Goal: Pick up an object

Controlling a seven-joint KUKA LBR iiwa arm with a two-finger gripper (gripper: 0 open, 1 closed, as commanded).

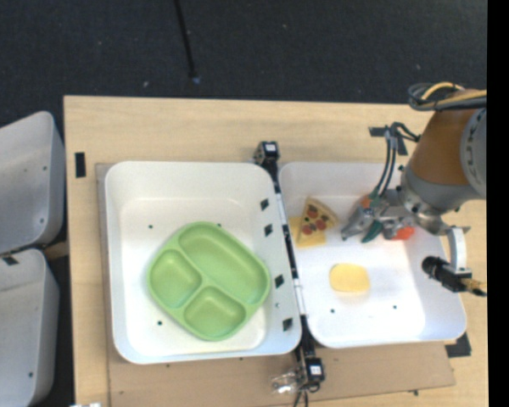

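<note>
- Inspecting the right-hand shallow white plastic bin (424, 316): holding a pale yellow rounded soft-looking lump (349, 278) near its middle and a toy pizza slice, tan with red dots (314, 221), by the left wall.
- Inspecting the left-hand shallow white plastic bin (119, 227): carrying a light green three-compartment plastic tray (208, 280), lying flat.
- Noting both bins sitting side by side on the pale wooden tabletop (178, 130).
- Observing the grey arm with the orange band (445, 155) reaching in from the right, with the claw (362, 225) hanging low in the upper part of the right-hand bin, just right of the pizza slice and above the yellow lump in the view.
- Judging the claw as spread, two dark prongs splaying toward the left; nothing pinched between them.
- Noting small green and red bits beside the claw, too blurred to identify.
- Assessing the step in hand: approaching a target, grasp not yet made.
- Assessing the next move: settling on one item, most likely the pizza slice or the yellow lump, centring the prongs over it, descending to the bin floor, then closing.
- Flagging risk: pizza slice lying flat and close to the wall, leaving little room for a prong.
</note>
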